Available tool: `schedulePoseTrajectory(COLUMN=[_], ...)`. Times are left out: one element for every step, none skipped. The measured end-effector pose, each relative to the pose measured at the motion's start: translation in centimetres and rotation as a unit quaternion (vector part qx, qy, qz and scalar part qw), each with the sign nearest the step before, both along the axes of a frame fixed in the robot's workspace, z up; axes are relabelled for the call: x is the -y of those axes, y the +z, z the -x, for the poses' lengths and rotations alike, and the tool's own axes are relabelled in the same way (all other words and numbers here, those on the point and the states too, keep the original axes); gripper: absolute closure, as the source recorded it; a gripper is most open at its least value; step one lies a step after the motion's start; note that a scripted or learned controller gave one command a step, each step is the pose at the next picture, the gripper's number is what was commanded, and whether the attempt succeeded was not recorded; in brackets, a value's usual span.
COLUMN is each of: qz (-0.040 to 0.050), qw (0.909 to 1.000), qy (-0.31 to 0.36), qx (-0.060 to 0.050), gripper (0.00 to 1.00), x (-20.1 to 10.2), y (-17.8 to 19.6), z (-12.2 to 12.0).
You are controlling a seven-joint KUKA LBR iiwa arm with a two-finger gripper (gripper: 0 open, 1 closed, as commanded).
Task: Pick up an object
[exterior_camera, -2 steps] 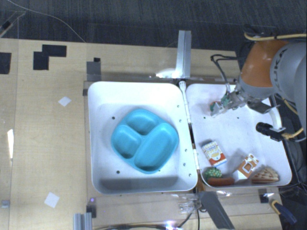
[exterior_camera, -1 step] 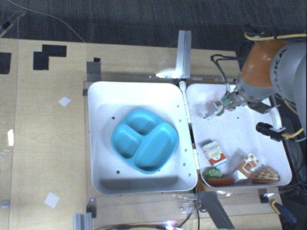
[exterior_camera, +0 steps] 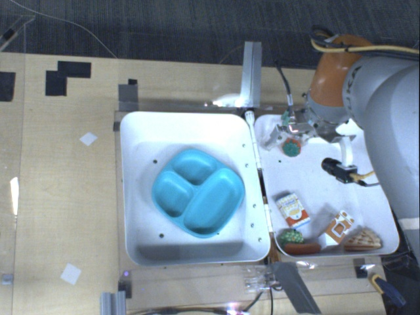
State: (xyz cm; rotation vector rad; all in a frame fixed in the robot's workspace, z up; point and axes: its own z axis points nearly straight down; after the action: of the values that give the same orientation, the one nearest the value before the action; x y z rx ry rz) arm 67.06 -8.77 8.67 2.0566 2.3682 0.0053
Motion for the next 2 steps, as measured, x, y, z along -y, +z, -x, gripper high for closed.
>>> schedulePoseTrajectory(qz=[-0.0006,-0.0006], qw=[0.9975,0.9975], qy=[-0.071,-0.071], qx=[0.000,-0.001], gripper=[0.00,0.00], x=[-1.90,-1.90], y=[9.97,9.92], z=[6.72,6.74])
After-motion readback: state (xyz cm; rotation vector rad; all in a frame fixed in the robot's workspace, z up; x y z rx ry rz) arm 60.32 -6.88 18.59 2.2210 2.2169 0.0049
